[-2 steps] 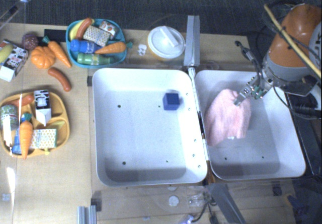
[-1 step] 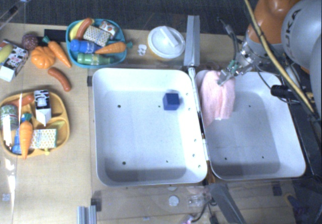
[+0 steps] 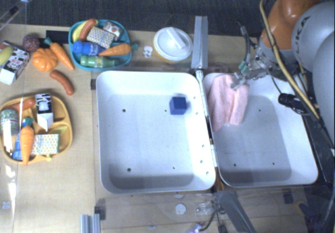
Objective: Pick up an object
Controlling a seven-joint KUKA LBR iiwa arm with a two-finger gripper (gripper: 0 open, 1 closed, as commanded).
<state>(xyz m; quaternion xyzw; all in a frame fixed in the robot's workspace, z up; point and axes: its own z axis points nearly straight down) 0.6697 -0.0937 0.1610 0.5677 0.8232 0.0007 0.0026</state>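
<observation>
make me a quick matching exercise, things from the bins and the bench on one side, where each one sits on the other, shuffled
Things:
1. blue block
2. pink cloth
3. gripper
4. sausage

Places:
A. on the bench, left of both bins
B. in the right bin, against its left wall
C. in the left bin, towards its back right
D. at the cloth's top right corner

Pairs: 1-C, 2-B, 3-D, 4-A
</observation>
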